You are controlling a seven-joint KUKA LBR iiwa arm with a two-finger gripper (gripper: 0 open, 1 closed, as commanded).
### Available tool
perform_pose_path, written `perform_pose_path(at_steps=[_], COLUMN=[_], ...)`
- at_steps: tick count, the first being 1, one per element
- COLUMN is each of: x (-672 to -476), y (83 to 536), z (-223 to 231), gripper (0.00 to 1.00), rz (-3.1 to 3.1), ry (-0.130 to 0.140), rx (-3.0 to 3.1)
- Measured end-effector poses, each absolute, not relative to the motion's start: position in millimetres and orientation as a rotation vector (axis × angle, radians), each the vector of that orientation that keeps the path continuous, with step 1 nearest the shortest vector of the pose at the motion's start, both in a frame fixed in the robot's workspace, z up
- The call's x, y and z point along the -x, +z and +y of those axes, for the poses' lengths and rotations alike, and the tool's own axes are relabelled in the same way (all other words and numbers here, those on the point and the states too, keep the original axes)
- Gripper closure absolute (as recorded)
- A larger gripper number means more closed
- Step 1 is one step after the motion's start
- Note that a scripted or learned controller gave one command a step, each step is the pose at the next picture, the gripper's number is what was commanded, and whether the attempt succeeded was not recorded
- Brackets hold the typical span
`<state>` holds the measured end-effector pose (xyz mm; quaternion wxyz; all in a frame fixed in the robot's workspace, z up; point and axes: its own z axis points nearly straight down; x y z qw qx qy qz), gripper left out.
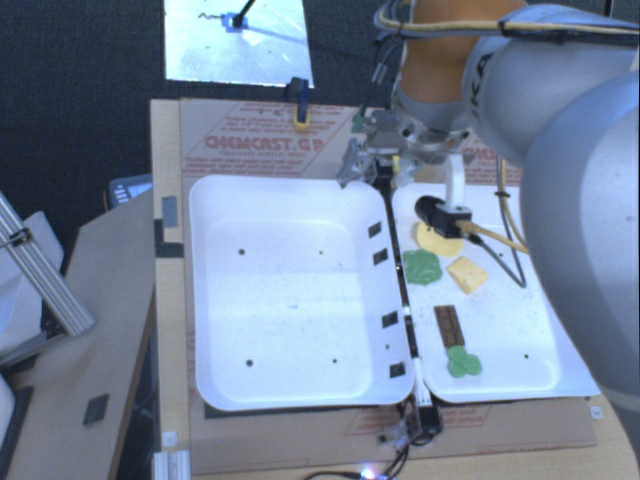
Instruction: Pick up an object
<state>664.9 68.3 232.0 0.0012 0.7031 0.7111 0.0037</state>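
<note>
Several small objects lie in the right bin (520,353). A flat yellow round piece (432,241) sits near the back, with a green leafy piece (421,267) just in front of it and a yellow block (467,274) to its right. Further forward are a brown bar (449,325) and a small green piece (463,364). My gripper (420,193) hangs over the back left corner of the right bin, right by the divider between the bins. A black part of it reaches down to the yellow round piece. I see nothing held in it.
The left bin (290,298) lies beside the right one, with black clips (380,258) along the shared edge. The big grey arm (560,118) covers the right bin's far right side. A yellow and blue clamp (299,103) stands behind the bins.
</note>
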Motion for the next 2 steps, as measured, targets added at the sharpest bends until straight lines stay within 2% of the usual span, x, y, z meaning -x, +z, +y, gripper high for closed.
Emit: perform_pose_path(at_steps=[2], x=[-629.3], y=[382], z=[179], gripper=[0.00], rz=[2.230], ry=[0.015], rx=[-2.208])
